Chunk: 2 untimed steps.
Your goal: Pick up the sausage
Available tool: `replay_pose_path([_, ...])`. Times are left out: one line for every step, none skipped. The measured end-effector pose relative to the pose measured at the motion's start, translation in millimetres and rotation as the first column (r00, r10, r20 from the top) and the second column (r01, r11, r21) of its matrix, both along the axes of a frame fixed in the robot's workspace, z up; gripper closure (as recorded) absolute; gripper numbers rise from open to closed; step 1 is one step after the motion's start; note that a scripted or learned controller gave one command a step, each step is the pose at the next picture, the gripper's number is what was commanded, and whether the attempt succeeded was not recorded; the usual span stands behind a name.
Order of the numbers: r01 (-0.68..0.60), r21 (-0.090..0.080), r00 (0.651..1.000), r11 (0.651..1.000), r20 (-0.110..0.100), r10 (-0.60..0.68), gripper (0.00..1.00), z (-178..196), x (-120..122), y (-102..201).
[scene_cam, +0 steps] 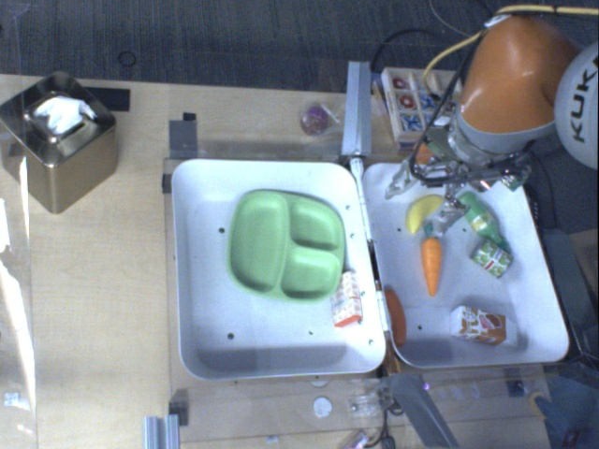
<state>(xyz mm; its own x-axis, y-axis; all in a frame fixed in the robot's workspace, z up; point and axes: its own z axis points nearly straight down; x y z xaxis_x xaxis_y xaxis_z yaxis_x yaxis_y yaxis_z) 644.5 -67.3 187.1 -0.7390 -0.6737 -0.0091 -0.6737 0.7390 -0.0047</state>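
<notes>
Camera view: sausage (396, 315) lengthwise along right bin's (552, 340) left wall, apparently; gripper (447, 193) state unclear.

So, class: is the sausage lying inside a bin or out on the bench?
Inside. The sausage lies against the left wall of the right bin, apart from the carrot; the gripper is above the banana.

A divided plate (285, 243) and small carton (348, 299) lie in the left bin (201, 335); the right bin (547, 330) holds a carrot (430, 264), with a sausage (396, 314) at its left wall.
</notes>
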Motion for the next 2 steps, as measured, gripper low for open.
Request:
replay_pose_path([0.458,0.003,0.889,0.889,-0.003,-0.458,0.00,-1,-13,22])
replay_pose_path([0.379,0.002,0.925,0.925,0.001,-0.379,0.00,0,-133,-2])
